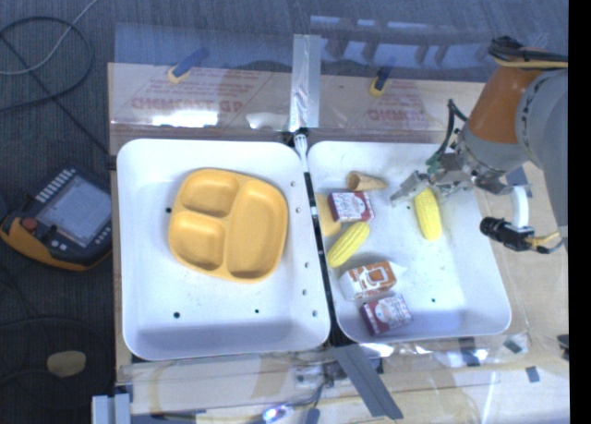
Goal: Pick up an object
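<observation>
My gripper (430,186) hangs low over the back of the right bin (480,270), with its fingers spread open. A yellow corn cob (428,215) lies on the bin floor, its upper end directly under the gripper; I cannot tell whether they touch. Left of it lie a small tan cone (367,181), a red-and-white carton (348,206) and a second corn cob (349,243). Nearer the front are an orange carton (371,277) and a dark red carton (386,312).
The left bin (148,321) holds a yellow divided plate (227,224). The ridge between the bins (317,247) runs front to back. A teach pendant (63,219) lies on the floor at the left. The grey arm with its orange band (499,103) enters at upper right.
</observation>
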`<state>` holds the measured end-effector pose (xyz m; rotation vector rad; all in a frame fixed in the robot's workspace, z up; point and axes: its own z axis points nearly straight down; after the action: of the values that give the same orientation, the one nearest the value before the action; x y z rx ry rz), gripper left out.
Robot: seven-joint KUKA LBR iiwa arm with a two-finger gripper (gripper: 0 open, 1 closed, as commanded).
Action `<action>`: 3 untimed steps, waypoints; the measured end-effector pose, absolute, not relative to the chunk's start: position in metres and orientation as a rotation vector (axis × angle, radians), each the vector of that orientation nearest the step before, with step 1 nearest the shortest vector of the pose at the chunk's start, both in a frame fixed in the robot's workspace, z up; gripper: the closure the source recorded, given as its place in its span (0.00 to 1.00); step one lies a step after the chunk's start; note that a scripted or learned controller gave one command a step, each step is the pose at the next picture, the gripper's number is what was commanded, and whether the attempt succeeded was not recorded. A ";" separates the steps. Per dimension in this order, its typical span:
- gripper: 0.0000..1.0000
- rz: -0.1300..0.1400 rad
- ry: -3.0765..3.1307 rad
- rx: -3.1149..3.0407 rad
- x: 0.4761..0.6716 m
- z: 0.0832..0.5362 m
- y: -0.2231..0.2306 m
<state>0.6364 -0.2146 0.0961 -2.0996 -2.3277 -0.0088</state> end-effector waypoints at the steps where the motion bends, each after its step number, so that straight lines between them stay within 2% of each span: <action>1: 0.00 0.010 -2.104 -2.330 0.664 0.212 -0.223; 2: 0.00 0.012 -2.136 -2.294 0.623 0.108 -0.205; 3: 1.00 0.015 -2.132 -2.288 0.622 0.113 -0.203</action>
<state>0.6223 -0.2032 0.1132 -2.2880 -2.1320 0.0148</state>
